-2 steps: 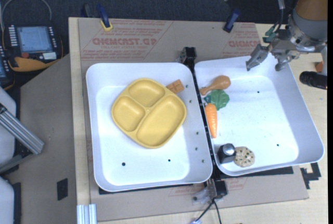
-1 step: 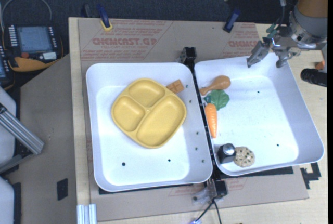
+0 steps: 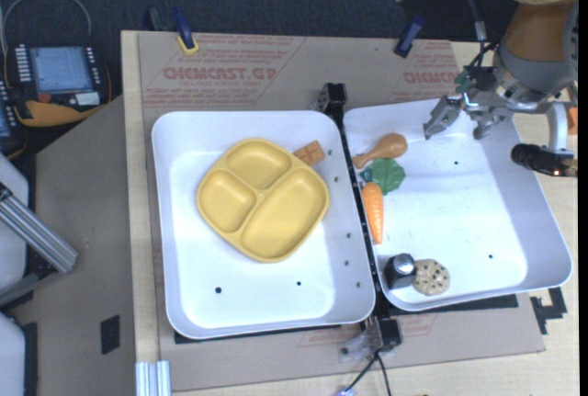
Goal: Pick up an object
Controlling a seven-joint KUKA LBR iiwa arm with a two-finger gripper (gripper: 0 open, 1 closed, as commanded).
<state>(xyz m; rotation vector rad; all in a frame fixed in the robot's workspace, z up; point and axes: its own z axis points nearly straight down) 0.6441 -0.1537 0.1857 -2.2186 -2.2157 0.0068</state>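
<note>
Grey metal jaws (image 3: 464, 116) hang at the upper right of the frame, spread apart with nothing between them, over the far edge of the right bin (image 3: 514, 229). One finger (image 3: 439, 118) points down-left toward the bin floor; the other sits toward the right, near the arm's wrist. The arm (image 3: 542, 17) rises behind them, its orange band at the top right corner.

Just left of the jaws and lower, a tan drumstick-shaped toy (image 3: 381, 149) lies along the right bin's upper left side. Touching it below is a green leafy piece (image 3: 386, 175), and below that an orange carrot (image 3: 372, 212) lies lengthwise against the bin's left wall. Farther down, in the bin's lower left corner, a small black-and-silver object (image 3: 399, 269) sits just beside a speckled cookie (image 3: 430, 277).

The left bin (image 3: 184, 229) fills the middle of the frame and holds a yellow divided plate (image 3: 263, 198) with three compartments. A small brown block (image 3: 310, 152) touches the plate's upper right rim.

Both bins rest on a cardboard sheet (image 3: 276, 68) printed in red, laid over the table. At the far left of the frame lies a handheld control pendant (image 3: 57, 73) with a lit screen.
</note>
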